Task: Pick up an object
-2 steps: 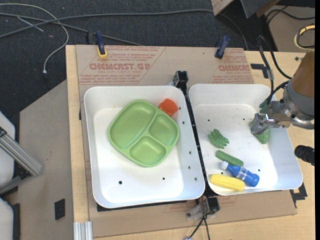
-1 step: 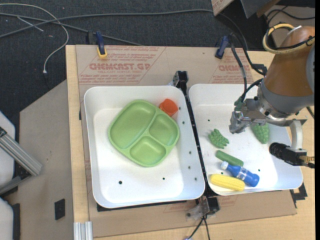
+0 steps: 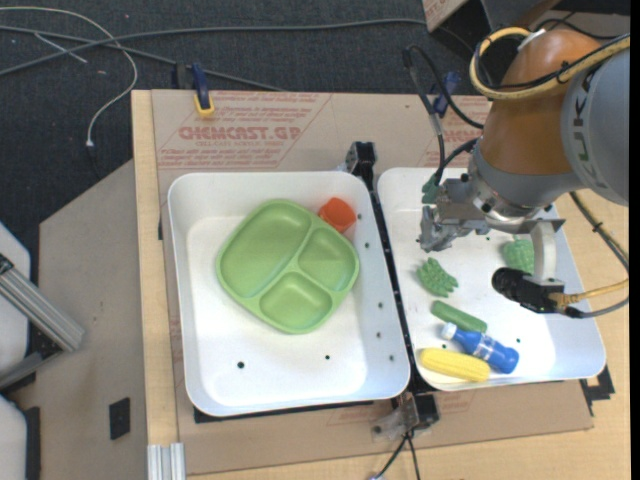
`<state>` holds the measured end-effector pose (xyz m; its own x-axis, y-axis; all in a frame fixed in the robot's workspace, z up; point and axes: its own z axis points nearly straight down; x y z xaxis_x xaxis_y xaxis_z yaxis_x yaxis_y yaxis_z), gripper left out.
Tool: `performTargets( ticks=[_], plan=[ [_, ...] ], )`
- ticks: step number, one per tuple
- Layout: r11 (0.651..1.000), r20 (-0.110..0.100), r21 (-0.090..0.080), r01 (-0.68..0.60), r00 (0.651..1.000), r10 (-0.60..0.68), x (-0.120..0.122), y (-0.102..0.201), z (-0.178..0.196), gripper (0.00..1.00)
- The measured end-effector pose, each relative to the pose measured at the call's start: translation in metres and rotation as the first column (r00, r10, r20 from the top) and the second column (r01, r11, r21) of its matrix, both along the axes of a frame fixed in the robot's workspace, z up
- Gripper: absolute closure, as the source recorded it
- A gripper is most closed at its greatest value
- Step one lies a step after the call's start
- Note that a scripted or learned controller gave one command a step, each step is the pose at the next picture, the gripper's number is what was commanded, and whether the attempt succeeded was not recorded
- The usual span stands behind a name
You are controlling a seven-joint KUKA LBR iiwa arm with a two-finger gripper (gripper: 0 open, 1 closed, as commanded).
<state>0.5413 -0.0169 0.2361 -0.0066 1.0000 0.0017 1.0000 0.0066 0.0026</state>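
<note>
while the arm [image 3: 545, 98] leans in over the right bin [image 3: 590, 353], nothing looks lifted yet, so i'd say the pick is barely begun. the gripper [image 3: 440, 233] hangs low near the bin's upper left part, just above a small leafy green toy [image 3: 436, 275], but from where i stand i can't tell whether its pincer is apart or together, and i see nothing caught in it. everything that could be taken lies on the bin floor: the leafy green piece just below the gripper, a green cucumber-like stick [image 3: 459, 317] below that, a blue and white bottle [image 3: 486, 347] beside it, a yellow corn cob [image 3: 453, 365] near the bottom edge, and another pale green piece [image 3: 518, 255] by a black fitting on the right. over in the left bin [image 3: 260, 388] a green divided plate [image 3: 288, 265] lies flat with a small orange thing [image 3: 338, 213] touching its upper right edge. my guess is the leafy piece is the likeliest target, being closest; what's left is the whole grasp and the lift.
</note>
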Motion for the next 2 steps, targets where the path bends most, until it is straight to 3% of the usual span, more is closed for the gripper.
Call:
performTargets(
  ticks=[2],
  plan=[
    [1.0, 0.0, 0.001, 0.0, 1.0, 0.0, 0.031, 0.094, 0.004, 1.0]
  ],
)
